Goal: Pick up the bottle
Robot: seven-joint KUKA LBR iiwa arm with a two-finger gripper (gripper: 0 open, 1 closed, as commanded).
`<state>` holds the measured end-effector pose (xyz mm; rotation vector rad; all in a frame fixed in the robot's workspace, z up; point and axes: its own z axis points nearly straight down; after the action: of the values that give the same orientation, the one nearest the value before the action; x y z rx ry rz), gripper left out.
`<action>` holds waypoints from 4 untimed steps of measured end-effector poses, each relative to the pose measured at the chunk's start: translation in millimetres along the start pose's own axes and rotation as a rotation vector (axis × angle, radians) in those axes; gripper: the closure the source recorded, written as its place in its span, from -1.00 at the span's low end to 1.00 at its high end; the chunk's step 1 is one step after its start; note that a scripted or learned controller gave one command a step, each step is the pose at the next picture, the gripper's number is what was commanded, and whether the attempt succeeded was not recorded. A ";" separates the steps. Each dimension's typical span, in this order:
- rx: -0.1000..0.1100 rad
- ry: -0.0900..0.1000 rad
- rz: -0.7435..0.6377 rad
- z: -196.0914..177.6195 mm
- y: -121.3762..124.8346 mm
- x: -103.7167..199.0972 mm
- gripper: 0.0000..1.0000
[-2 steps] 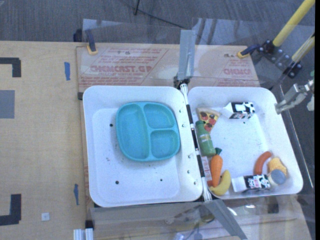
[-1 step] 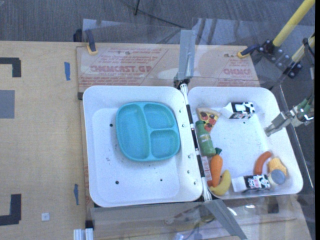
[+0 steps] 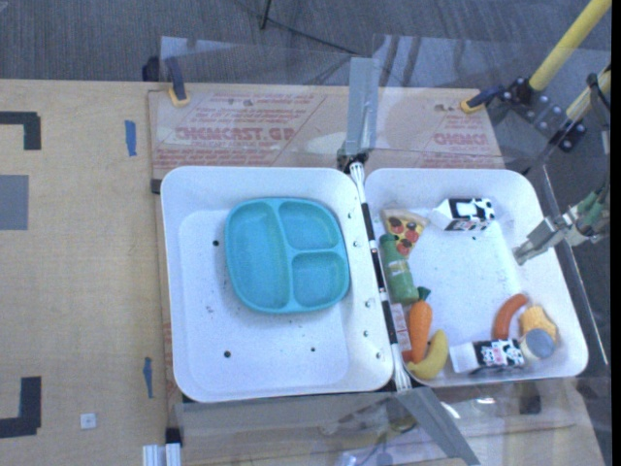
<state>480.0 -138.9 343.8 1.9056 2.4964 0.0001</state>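
Bottle [image 3: 397,270], green, lies in right bin [image 3: 543,202] along its left wall, between pizza slice [image 3: 405,229] above and carrot [image 3: 418,326] below. Gripper [image 3: 532,249] hangs at the bin's right side, well apart from the bottle; can't tell if open or shut. Nothing grasped. Judging by this, task hasn't started: reach, grasp & lift all left.

A blue plate [image 3: 287,254] sits in the left bin [image 3: 194,357], far from the gripper [image 3: 529,250]. Closer, in the right bin [image 3: 514,187], lie a carrot [image 3: 418,326], a banana [image 3: 432,356], a pizza slice [image 3: 405,229] and two milk cartons [image 3: 466,214].
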 end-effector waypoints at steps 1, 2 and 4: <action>0.000 0.000 0.000 0.0 0.0 0.0 -1.00; 0.004 0.002 0.229 23.0 11.3 42.1 -1.00; 0.000 -0.001 0.500 -64.8 8.3 28.9 -1.00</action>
<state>480.3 -108.9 408.7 2.4634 1.9465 -0.0002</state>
